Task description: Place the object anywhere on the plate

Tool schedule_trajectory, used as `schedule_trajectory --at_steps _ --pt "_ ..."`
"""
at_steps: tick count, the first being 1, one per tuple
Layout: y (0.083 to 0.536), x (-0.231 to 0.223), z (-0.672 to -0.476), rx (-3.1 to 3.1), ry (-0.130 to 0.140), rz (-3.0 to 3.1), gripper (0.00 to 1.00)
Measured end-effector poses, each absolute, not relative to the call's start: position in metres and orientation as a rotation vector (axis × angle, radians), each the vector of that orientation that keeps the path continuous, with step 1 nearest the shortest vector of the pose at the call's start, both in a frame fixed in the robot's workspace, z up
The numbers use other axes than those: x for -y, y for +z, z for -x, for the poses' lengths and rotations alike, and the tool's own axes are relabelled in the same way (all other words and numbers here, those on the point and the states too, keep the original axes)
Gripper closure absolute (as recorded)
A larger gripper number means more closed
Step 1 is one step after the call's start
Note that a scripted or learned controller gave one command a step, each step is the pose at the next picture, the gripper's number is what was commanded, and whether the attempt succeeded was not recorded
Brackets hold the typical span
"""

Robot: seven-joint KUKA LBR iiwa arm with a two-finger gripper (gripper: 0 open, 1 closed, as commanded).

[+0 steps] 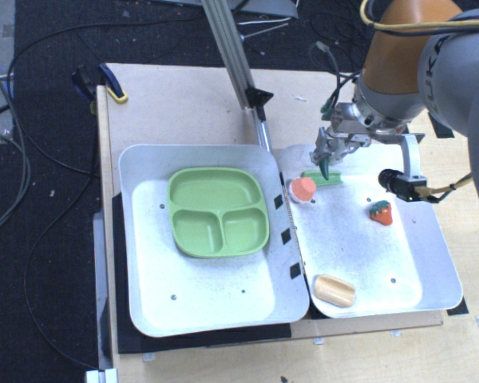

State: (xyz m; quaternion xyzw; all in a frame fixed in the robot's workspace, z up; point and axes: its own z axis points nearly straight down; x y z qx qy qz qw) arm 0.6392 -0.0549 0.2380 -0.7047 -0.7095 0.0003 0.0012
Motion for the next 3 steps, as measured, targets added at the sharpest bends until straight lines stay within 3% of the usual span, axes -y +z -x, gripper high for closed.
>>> schedule_trajectory --at_steps 2,3 --pt "0.227 -0.051 -0.646 2.230 -0.003 2.213 1.00" --pt "0.220 -0.106 -0.631 2.229 0.001 2.210 1.00"
